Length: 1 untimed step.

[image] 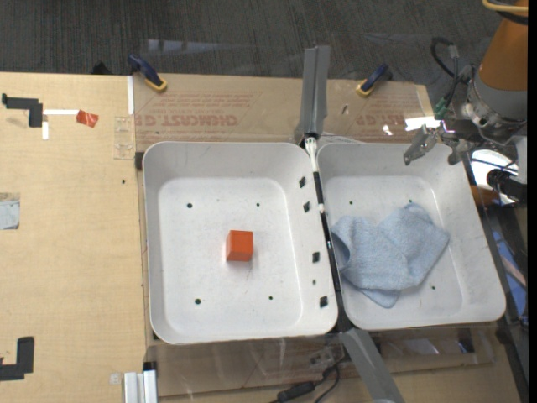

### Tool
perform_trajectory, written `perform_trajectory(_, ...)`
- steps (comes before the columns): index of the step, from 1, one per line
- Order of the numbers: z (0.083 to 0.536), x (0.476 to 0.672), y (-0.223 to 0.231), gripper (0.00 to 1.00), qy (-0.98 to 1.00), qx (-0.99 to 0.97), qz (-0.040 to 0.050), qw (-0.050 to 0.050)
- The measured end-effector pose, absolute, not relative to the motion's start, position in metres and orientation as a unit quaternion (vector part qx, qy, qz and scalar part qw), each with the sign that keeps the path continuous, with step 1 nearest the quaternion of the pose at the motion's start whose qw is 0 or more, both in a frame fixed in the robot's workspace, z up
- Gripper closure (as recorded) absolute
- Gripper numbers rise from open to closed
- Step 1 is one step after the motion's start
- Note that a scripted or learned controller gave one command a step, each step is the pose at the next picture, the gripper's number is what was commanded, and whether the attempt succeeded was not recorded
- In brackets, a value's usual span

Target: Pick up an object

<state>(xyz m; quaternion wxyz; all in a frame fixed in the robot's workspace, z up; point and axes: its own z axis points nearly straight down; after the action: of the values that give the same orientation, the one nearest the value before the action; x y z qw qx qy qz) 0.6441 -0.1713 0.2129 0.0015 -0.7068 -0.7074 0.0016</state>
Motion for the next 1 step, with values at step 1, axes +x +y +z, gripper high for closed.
perform_trajectory(1,0.0911,0.6556,-0.1263,0.0,-0.72,-0.694,0.0002,-0.001)
